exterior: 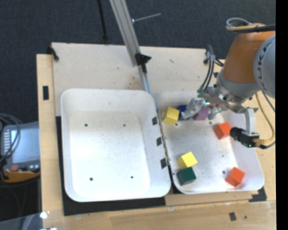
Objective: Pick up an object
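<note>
At the upper middle of the right white bin, the gripper hung low over a small blue block beside a yellow cube, apparently lining up a grasp, its grip state impossible to tell.

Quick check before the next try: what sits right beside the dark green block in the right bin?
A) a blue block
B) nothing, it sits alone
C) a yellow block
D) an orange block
C: the dark green block lies at the near left of the right bin, with a yellow block just behind it, seemingly touching.
</note>
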Controlling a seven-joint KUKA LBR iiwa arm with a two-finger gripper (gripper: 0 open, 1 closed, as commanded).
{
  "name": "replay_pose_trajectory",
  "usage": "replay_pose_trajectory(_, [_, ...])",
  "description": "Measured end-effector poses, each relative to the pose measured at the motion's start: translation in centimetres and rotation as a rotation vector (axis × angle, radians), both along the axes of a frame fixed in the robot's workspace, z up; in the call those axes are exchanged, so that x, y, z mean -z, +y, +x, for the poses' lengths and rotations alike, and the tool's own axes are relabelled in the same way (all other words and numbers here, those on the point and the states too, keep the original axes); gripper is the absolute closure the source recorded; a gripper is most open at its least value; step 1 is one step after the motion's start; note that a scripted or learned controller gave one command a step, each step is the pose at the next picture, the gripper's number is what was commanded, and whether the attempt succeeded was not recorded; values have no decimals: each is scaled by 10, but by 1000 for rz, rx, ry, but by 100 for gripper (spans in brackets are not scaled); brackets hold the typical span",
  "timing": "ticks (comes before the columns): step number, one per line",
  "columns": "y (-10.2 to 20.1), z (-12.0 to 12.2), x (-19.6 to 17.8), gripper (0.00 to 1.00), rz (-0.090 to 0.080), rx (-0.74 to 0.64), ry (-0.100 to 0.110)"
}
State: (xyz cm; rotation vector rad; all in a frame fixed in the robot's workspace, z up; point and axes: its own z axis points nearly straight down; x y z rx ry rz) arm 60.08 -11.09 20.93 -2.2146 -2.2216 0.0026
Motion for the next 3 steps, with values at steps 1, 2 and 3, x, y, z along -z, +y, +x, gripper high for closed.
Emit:
replay_pose_trajectory(1, [0, 1, -3, 0, 0, 1, -6])
replay_pose_trajectory(2, [1, 1, 60, 0, -5, 6, 1])
replay_pose_trajectory(3, [-1, 0, 112, 0, -5, 7, -1])
